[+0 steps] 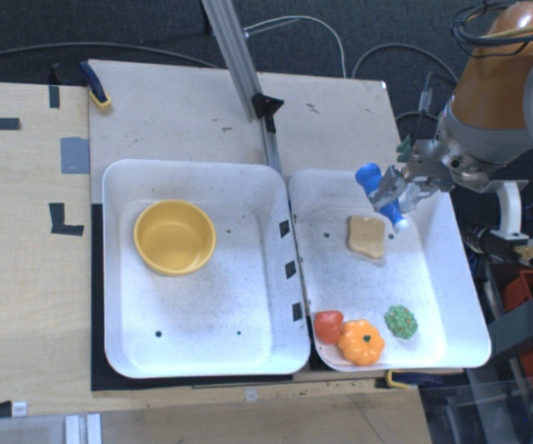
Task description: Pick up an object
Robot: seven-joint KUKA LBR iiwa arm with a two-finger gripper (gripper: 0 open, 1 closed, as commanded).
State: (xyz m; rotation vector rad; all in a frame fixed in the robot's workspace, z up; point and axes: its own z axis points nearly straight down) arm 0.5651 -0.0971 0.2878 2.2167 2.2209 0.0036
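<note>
The gripper (398, 192) is clamped on a blue object (378, 191), hanging just above the right bin (452, 276) near its far rim. Right below it in that bin there's a slice of toast (366, 237); tomato (328, 325), orange pumpkin (361, 342) and broccoli (400, 321) sit along the near edge. A yellow bowl (175, 237) is in the left bin (123, 340).

no readable text or labels
</note>
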